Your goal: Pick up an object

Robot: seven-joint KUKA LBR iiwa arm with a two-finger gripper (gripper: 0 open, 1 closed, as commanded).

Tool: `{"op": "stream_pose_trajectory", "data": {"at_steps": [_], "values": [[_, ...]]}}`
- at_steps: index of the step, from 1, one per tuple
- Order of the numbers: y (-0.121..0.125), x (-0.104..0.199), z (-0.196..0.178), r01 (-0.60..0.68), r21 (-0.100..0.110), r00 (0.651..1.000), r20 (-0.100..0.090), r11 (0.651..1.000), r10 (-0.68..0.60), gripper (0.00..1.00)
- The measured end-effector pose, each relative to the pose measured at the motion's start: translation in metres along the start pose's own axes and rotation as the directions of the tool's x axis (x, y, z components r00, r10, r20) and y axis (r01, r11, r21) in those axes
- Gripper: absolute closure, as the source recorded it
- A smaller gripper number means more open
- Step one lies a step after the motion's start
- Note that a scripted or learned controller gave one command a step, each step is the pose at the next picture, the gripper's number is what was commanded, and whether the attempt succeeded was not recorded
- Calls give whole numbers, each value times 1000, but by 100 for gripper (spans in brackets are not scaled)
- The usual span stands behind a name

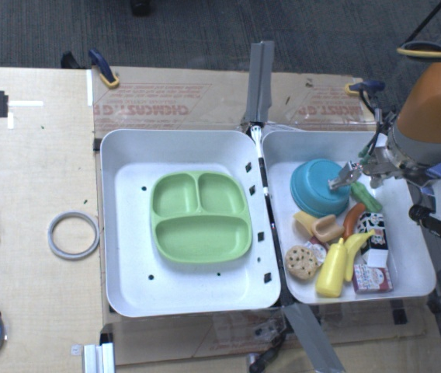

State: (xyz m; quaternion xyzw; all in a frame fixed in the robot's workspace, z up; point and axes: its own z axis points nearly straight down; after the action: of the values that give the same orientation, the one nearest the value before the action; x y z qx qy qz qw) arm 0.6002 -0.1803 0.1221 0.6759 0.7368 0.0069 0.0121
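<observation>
pincer over the right bin, nothing lifted yet

the blue bowl [319, 185] sits at the back of the right bin [414, 282], and it serves as the landmark here; the pincer [346, 177] hangs at the bowl's right edge, at the end of the grey arm with its orange band [430, 99]; whether its tips are spread or pressed together i cannot tell, since they blur into the bowl's rim; no object shows between them, so by my reading nothing is held.

the things to pick from lie in front of the bowl and to its right; a green piece [366, 196] lies just right of the bowl, close under the pincer; a tan cup-like piece [323, 228] lies just in front of the bowl; a yellow bottle [331, 269] lies further in front, with a cookie [301, 261] to its left and a small red carton [373, 274] to its right; all rest on the bin floor.

left of the bowl, across the divider, the left bin [123, 286] holds a green divided plate [201, 216]; well left of that, a ring of tape [74, 234] lies on the desk [26, 169].

as for progress, the reach looks done or nearly so; the grasp itself and the lift are still to come; which thing is the target is a guess, though the bowl and the green piece are nearest.
</observation>
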Motion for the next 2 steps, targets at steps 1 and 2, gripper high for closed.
{"op": "stream_pose_trajectory", "data": {"at_steps": [1,2], "values": [[0,0,0,0,1,1000,0,1000,0,0],[-29,15,7,93,-22,996,10,995,-93,0]]}}
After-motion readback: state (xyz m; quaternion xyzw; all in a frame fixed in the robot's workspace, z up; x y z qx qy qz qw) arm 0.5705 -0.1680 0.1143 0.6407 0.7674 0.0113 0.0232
